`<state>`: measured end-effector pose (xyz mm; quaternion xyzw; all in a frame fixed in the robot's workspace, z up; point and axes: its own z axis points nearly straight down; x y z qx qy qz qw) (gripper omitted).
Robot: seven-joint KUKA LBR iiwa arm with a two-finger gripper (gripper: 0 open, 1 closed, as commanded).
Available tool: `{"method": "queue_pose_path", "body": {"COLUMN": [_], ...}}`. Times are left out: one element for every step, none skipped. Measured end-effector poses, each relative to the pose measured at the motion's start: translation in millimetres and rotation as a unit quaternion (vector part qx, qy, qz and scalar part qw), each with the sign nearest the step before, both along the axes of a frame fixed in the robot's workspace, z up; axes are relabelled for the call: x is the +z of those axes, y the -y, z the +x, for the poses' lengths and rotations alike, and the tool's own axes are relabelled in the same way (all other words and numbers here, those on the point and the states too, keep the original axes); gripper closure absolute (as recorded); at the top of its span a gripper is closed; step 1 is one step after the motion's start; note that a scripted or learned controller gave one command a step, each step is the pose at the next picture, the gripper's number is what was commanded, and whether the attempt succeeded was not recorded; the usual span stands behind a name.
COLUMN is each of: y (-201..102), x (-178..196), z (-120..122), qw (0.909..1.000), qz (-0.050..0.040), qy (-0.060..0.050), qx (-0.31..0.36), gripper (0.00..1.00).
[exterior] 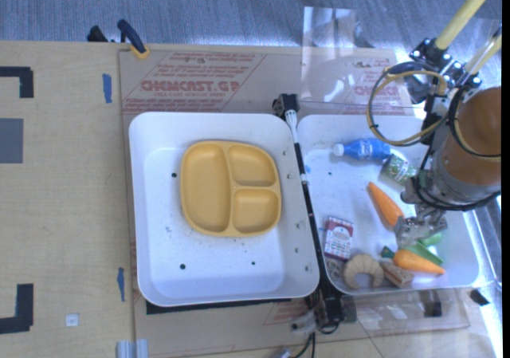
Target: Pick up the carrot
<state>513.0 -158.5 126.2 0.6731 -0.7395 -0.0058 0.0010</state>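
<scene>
**Fingers over right bin, between two carrots**

Fingers [420,227] of the gripper hang low in the right bin [470,269]; metallic, small in view, and I cannot tell whether they are apart or together. Nothing is visibly held between them.

Two carrot-like items are present. One carrot [385,204], plain orange and tapered, lies diagonally just left of the gripper. A second carrot with green top [416,259] lies just below the gripper, near the bin's front wall.

Around them: a blue plastic bottle [362,148] on its side toward the back wall; a small green crumpled packet [396,166] beside it, close to the arm; a red-and-white carton [338,238] near the left wall; a tan croissant-shaped piece [365,269] at the front, touching a brownish block beside the leafy carrot.

Grey arm with orange band [478,137] and looped cable overhangs the bin's right side.

Left bin [151,213], white and speckled, holds a yellow three-compartment plate [231,187], smooth with rounded corners. Both bins sit on a cardboard-covered bench [64,189].
</scene>
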Motion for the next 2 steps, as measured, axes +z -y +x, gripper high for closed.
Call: {"method": "queue_pose_path", "body": {"y": [-44,-56], "x": [-33,-6], "z": [35,34], "qw": [1.0,0.9954], "qz": [-0.0026,-0.0007], "qy": [0.008,0.009], "qx": [0.0,0.095], "gripper": [1.0,1.0]}}
